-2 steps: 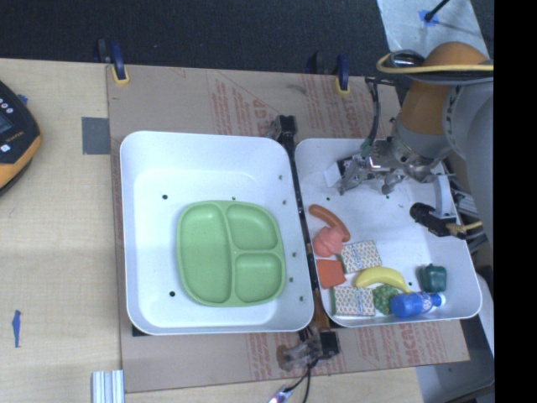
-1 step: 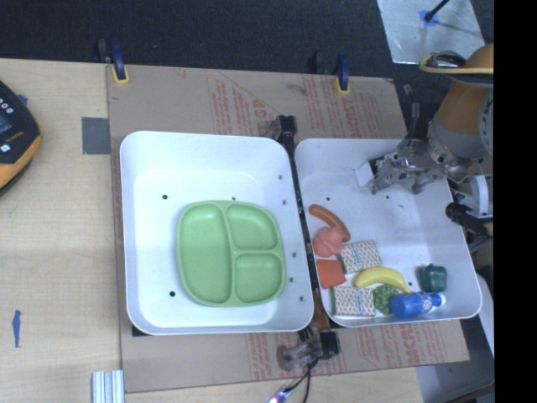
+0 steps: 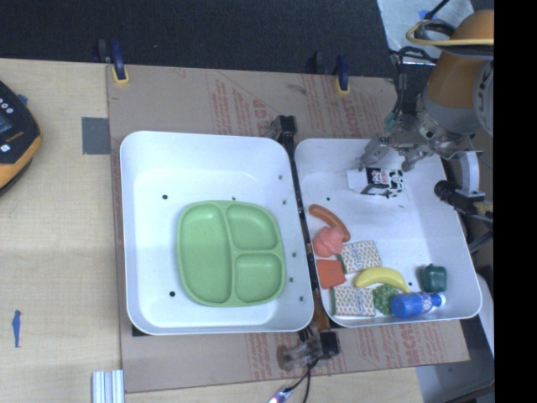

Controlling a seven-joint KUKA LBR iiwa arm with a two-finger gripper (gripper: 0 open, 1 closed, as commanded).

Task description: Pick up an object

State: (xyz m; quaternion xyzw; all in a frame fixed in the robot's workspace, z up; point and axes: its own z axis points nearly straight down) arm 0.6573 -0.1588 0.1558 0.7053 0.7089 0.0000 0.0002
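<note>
One tool [image 3: 388, 159] hangs over the right bin [image 3: 436, 225], fingers spread above a small black-and-white object [image 3: 382, 180].

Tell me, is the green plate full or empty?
Empty. The green plate in the left bin shows three bare compartments; the toys lie in the right bin.

High fixed overhead view (slanted) onto both bins [image 3: 134, 225]
</note>
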